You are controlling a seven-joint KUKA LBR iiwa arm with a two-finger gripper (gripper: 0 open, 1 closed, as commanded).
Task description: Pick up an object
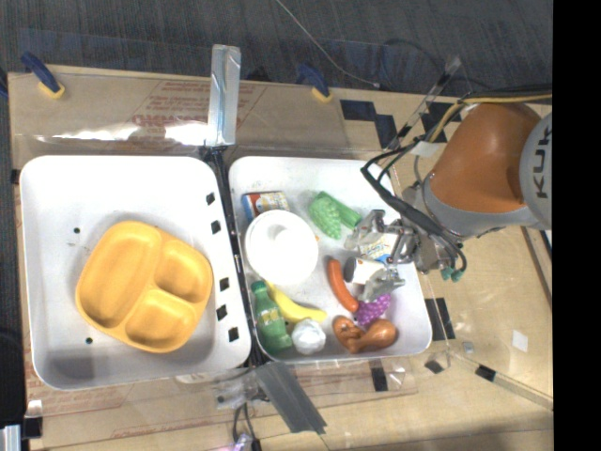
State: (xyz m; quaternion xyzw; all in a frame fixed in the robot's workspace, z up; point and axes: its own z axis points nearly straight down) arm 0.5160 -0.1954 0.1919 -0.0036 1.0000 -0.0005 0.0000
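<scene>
Where the gripper [376,252] reaches into the right bin [282,169], it hangs low over a small white packet [376,247], just above the purple grapes [374,306] and beside the orange carrot [340,285]; I cannot tell its state. Nearby lie a white bowl [280,245], a green vegetable [333,214], a banana [296,305] and a green bottle [269,320]. A yellow divided plate [143,285] sits in the left bin [56,181].

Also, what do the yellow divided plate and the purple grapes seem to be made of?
The yellow divided plate looks like moulded plastic, smooth and slightly glossy: even colour, rounded compartments, soft highlights. The purple grapes are probably toy plastic or rubber, given the uniform colour and bumpy moulded cluster; the view is too small to be sure.
</scene>
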